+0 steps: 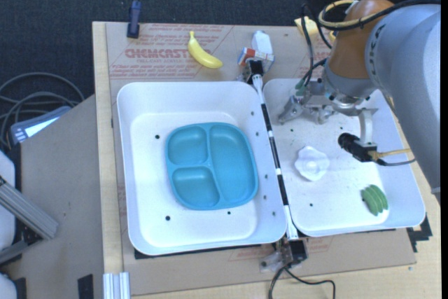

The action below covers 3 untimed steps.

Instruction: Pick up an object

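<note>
My gripper (304, 114) hangs over the far left part of the right bin (413, 210), its two grey fingers spread apart with nothing between them. A crumpled white object (311, 163) lies in the middle of that bin, a little nearer than the gripper and apart from it. A small green object (375, 198) rests near the bin's front right corner. In the left bin (140, 150) sits a blue divided plate (210, 164).
On the bench behind the bins lie a yellow banana (203, 54), a dark blue item (133, 17) at the back edge, and a small white and orange cluster (256, 52). The arm covers the right bin's far right side.
</note>
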{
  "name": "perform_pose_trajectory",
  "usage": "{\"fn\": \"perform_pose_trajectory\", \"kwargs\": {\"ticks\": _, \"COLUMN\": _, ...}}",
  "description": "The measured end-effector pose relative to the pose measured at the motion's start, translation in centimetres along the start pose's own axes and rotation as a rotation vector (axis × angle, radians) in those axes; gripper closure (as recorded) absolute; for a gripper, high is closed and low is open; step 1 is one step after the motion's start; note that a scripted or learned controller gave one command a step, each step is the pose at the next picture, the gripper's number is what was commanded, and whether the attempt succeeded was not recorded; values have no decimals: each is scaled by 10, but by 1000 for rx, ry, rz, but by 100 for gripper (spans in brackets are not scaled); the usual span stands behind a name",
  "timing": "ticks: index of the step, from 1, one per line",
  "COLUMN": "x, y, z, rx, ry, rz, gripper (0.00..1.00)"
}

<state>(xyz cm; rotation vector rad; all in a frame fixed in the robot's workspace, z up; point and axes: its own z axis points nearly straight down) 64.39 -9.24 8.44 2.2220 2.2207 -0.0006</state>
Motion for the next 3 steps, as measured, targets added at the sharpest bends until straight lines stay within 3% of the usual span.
{"fn": "perform_pose_trajectory", "kwargs": {"ticks": 1, "x": -2, "y": 12, "z": 0, "rx": -2, "ry": 0, "rz": -2, "gripper": 0}}
{"fn": "perform_pose_trajectory", "kwargs": {"ticks": 2, "x": 0, "y": -7, "z": 0, "rx": 1, "ry": 1, "rz": 0, "gripper": 0}}
{"fn": "perform_pose_trajectory", "kwargs": {"ticks": 3, "x": -1, "y": -10, "z": 0, "rx": 2, "ry": 1, "rz": 0, "gripper": 0}}
